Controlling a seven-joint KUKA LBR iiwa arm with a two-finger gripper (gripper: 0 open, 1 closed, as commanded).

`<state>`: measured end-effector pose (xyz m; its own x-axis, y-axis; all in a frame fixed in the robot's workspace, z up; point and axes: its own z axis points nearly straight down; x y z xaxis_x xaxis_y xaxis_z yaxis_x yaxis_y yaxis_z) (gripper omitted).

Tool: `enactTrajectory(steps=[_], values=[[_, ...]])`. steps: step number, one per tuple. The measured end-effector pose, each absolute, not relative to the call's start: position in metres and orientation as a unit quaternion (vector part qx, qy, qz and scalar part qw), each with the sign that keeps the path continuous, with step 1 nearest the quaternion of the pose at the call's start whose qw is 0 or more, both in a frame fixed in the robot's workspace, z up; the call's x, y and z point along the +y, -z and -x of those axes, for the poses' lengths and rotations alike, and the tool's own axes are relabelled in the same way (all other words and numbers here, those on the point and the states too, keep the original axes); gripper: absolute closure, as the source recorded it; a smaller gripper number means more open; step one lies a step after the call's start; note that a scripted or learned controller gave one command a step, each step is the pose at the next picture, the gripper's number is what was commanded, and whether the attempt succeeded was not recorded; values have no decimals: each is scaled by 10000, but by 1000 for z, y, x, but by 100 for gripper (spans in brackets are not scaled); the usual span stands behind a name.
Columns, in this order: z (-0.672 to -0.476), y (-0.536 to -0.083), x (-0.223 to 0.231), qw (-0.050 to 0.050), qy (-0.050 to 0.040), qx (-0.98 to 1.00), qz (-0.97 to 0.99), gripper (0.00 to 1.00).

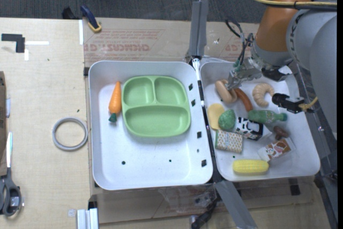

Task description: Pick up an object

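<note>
- Nearest the camera in the right bin, a corn cob lies along the front wall, with a small patterned packet just up and to its right.
- Behind the corn sit a tan cracker-like square, a green rounded piece, a black-and-white toy and a green bottle lying crosswise.
- Farther back lies the likeliest target, a hot dog, with a red sausage beside it. Both have their long axes running from back-left to front-right; a croissant lies to their right.
- The gripper hangs over the bin's back part, just above and slightly right of the hot dog's far end; whether its tips are spread or pressed together I cannot tell, and nothing visibly sits between them.
- My judgement: the move turns on dropping slightly front-left and closing across that diagonal axis.
- Left of the right bin, the other bin holds a green divided tray and a carrot.
</note>
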<state>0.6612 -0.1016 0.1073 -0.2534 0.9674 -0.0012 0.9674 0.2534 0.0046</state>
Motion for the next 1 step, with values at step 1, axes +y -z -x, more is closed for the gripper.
enactTrajectory(steps=[1], values=[[-659, -193, -72, 11, -2, 7902, -6128, 100]])
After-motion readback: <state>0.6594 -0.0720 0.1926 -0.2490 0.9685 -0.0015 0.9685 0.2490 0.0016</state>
